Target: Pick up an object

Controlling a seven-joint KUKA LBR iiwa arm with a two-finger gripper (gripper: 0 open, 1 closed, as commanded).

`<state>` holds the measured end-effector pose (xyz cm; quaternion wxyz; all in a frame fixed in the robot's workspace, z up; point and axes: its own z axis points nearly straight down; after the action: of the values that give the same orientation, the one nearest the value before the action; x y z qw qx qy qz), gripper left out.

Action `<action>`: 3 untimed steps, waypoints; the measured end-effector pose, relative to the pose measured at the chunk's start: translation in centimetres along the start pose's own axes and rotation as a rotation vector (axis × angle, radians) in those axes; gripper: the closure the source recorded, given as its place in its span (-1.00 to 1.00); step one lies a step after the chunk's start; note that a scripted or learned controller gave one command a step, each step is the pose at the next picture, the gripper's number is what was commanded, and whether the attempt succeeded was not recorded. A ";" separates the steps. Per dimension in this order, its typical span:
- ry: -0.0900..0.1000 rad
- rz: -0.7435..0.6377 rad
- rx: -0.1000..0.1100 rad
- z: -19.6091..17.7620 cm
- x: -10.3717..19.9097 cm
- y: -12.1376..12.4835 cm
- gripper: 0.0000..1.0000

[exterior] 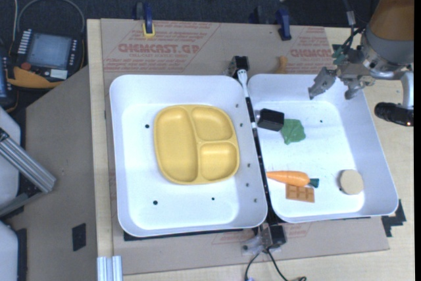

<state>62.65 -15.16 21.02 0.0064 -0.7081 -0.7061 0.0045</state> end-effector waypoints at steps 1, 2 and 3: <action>-0.003 -0.003 -0.014 -0.8 0.0 0.3 -1.00; -0.001 -0.003 -0.009 5.4 0.3 0.0 -1.00; -0.001 -0.002 -0.009 9.8 0.0 0.1 -1.00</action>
<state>62.59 -15.16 11.23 0.0027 -0.7073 -0.7069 0.0017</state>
